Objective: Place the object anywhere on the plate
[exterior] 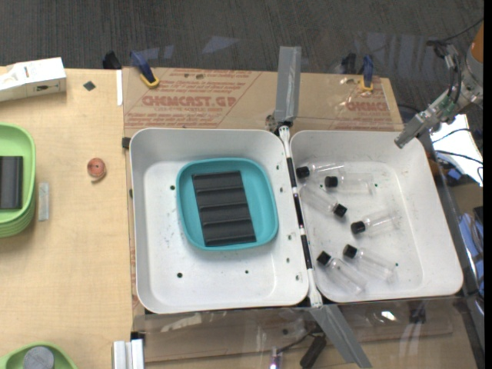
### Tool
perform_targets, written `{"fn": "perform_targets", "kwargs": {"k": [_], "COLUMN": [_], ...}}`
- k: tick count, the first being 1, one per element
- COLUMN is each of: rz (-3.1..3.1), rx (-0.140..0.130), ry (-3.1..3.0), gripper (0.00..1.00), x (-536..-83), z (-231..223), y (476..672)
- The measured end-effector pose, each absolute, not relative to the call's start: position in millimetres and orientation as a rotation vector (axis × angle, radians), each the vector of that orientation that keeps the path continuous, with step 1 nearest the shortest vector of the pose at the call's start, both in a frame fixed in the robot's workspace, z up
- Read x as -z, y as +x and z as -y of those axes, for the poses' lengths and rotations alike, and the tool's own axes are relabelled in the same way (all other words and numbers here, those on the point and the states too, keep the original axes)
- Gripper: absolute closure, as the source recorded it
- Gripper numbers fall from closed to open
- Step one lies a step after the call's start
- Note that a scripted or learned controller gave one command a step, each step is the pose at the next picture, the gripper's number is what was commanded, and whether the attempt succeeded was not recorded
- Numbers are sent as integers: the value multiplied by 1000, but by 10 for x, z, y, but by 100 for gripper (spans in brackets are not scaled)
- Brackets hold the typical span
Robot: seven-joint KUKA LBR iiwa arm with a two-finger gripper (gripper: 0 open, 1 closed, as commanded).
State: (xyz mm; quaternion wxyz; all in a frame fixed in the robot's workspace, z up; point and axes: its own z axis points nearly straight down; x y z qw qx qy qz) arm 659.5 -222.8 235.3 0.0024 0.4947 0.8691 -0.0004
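Lower vials: two clear vials with black caps, one [332, 267] and one [367, 260], lie on their sides near the front of the right bin [442, 221], close together but apart.
Other vials: four more lie scattered in the same bin, one [315, 169] at the upper left, one [350, 181] near it, one [338, 210] and one [373, 223] mid-bin; none touch.
Plate: teal plate [265, 206] sits in the left bin [154, 229], carrying a dark ribbed insert [223, 208].
Gripper: gripper [411, 133] hangs over the right bin's upper right corner, above the rim, well apart from every vial; nothing between its fingers. Whether they stand wide or narrow cannot be told from this angle.
Handling, judged: vials look light, rigid, smooth and round, so likely to roll or slip; possibly brittle.
Grasp point, judged: across the barrel close to the black cap, jaws square to the long axis.
Task status: no vial on the plate yet.
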Motion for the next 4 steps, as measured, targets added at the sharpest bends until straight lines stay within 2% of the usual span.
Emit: {"fn": "perform_targets", "kwargs": {"k": [3,4], "rz": [-2695,-2661], "rx": [-1,0], "ry": [1608,1664], "gripper": [0,0], "x": [-2652,-2942], "z": [2229,2231], "y": [6594,6593]}}
